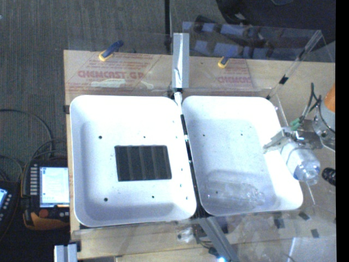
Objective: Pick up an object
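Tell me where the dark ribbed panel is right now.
The dark ribbed panel lies flat in the middle of the left bin, left of the divide between the two bins.

A robotics lab: white bins [82, 146], clamped bench [109, 72], carpet floor.

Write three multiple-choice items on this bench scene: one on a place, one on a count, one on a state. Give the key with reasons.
1. Where does the dark ribbed rectangular object lie?
A. in the left bin
B. in the right bin
C. on the floor

2. How many white bins are on the bench?
A. one
B. two
C. three

3. Where is the gripper?
A. deep in the left bin
B. at the right bin's right rim
C. over the divider between the bins

Key: 1 A, it lies flat on the left bin floor. 2 B, the left bin and right bin sit side by side. 3 B, the gripper is at that rim, with a clear plastic bottle right beside it.
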